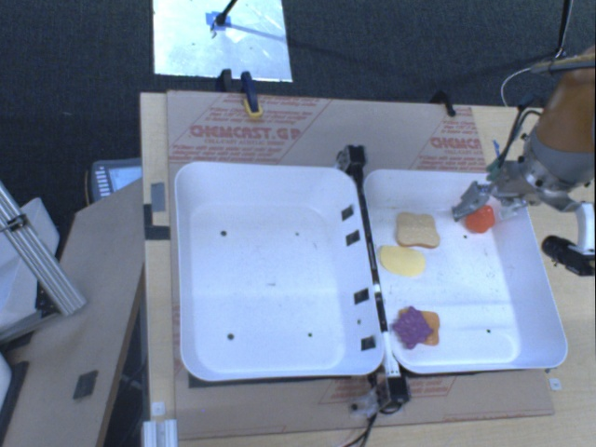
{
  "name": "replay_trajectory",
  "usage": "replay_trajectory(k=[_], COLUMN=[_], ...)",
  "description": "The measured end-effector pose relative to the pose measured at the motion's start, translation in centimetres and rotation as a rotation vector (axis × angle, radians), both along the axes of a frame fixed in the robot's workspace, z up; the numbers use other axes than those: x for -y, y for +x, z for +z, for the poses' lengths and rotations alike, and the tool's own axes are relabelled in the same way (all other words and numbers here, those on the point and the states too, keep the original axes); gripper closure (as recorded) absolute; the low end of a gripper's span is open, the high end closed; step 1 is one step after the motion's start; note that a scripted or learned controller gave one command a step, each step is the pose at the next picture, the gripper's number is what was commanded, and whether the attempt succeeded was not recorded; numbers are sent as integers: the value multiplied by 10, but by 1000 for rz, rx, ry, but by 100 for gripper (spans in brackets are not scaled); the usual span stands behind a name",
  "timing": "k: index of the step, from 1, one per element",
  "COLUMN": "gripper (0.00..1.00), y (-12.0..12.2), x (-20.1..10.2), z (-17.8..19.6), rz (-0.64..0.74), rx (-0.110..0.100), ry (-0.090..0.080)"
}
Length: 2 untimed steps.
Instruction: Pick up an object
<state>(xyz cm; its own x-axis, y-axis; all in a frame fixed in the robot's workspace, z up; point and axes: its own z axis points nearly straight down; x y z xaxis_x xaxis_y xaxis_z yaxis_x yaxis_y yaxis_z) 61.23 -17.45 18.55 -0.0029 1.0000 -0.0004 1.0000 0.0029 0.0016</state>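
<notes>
Left bin [270, 277], centre-left of frame: bare floor, much open room. Right bin [521, 333], near the divider: tan bread-like piece [417, 230], yellow piece [401, 262], purple piece [411, 326] atop an orange one [430, 328]. Upper right: red-orange object [480, 219] just beside the bin's far wall, gripper [477, 203] right over it. Judged mid-grasp, at the approach or closing step. Fingers: cannot tell whether spread or pinching. Next: close squarely, lift straight, mind the near rim.
</notes>
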Motion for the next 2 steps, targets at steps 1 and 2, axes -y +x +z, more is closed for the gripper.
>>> replay_trajectory(k=[1, 2], gripper=[100, 100], y=[1, -14], x=[0, -88], z=[11, 108], rz=[3, 8], rx=[4, 7], ry=[-1, 2])
